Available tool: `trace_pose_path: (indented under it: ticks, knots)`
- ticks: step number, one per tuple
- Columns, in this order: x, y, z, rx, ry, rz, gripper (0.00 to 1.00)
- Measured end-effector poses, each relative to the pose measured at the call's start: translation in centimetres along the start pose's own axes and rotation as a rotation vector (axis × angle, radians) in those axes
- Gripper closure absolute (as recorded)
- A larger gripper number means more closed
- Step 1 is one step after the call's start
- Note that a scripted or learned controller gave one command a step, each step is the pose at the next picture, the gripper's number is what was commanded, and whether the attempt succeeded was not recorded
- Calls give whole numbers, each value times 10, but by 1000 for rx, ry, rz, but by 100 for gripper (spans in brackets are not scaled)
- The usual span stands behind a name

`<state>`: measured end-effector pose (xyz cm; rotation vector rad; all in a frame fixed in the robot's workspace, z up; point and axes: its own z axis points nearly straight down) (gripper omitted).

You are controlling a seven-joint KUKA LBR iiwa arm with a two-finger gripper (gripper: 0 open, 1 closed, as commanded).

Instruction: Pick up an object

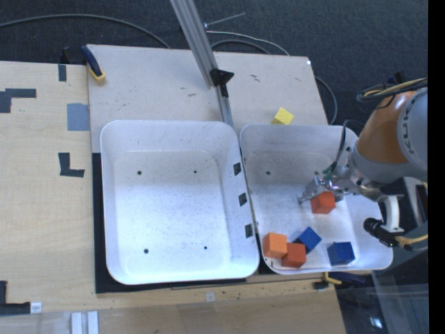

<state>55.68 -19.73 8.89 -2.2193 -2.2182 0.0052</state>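
**Remote:** From my seat I see the bench (42,207) first, pale wood with grey and black tape marks on its left part. On it sit the two bins side by side. The left bin (111,186) is the wider one in my view, and the right bin (278,141) touches it along the middle edge.

**Floor:** And the arm?

**Remote:** The arm (389,141) comes in from the right, orange band showing above the wrist, and it hangs over the right bin. A metal rail (198,40) slants down from the top of the view to the seam between the bins.

**Floor:** What is the claw doing?

**Remote:** The claw (321,192) is down inside the right bin, near its middle. A red-orange cube (323,203) sits right at its tips (touching them, as far as I can make out). Whether the fingers are round it or only beside it, I cannot tell from here.

**Floor:** Other pieces?

**Remote:** Along the near wall of the right bin there is an orange cube (275,243) with a darker red cube (295,255) pressed against it. A blue cube (307,239) lies tilted just beside those two, and a second blue cube (341,253) rests a little apart, toward the right corner.

**Floor:** Anything outside the bins?

**Remote:** A small yellow block (283,116) lies on the bench just behind the right bin, and a blue-and-yellow clamp (93,62) sits at the far left corner of the white board.
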Motion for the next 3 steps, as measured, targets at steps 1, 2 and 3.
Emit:
trace_pose_path:
  ticks: [1,2,3]
  knots:
    - [1,1,-12,-1,1,-4,100]
    - [74,21,-122,-12,1,-9,100]
    - [148,-15,-165,-7,3,-10,100]
